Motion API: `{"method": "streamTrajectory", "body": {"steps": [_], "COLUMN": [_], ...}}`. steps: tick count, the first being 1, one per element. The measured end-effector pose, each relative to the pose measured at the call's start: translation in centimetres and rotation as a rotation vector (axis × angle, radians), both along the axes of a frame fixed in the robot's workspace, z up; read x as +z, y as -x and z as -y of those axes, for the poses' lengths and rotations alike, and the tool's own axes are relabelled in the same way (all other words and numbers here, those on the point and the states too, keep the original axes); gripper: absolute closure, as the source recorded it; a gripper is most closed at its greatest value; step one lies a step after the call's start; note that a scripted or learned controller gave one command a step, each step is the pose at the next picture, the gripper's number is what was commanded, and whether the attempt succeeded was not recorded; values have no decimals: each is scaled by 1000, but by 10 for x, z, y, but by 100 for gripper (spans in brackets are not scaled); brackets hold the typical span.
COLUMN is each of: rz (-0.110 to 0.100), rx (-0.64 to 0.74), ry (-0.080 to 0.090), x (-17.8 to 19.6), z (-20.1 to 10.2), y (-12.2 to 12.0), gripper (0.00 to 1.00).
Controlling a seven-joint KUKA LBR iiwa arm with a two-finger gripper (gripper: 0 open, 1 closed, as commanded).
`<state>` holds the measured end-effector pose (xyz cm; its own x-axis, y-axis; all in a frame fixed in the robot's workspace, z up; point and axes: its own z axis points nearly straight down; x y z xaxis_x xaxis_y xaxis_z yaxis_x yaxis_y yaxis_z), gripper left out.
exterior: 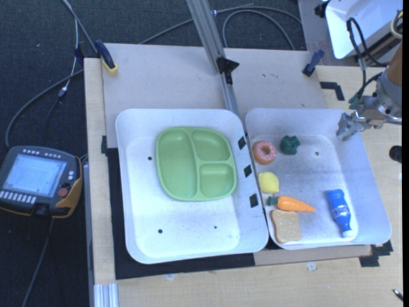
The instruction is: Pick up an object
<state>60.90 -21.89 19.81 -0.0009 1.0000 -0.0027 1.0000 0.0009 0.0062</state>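
Observation:
The right bin (pixel 370 190) holds a pink-iced doughnut (pixel 264 151), a dark green toy (pixel 290 144), a yellow lemon (pixel 269 182), an orange carrot (pixel 295 204), a slice of bread (pixel 285 226) and a blue bottle (pixel 339 212). My gripper (pixel 348 125) hangs over the bin's far right corner, well apart from all of them. Nothing is seen in its grasp. The green toy is the nearest object, off to its left.
The left bin (pixel 137 190) holds a green divided plate (pixel 195 163). A slanted metal post (pixel 208 27) rises behind the two bins. Blue clamps (pixel 105 56) (pixel 313 61) sit at the bench's back corners. A teach pendant (pixel 38 183) lies on the floor at left.

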Motion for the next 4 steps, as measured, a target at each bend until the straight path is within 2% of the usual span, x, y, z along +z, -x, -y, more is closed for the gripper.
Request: {"method": "streamTrajectory", "body": {"steps": [1, 3, 4], "rz": [1, -8, -8], "rx": [1, 5, 4], "ry": [0, -5, -5], "x": [63, 52, 49], "z": [-3, -94, -143], "y": [4, -13, -9], "gripper": [100, 100, 100]}}
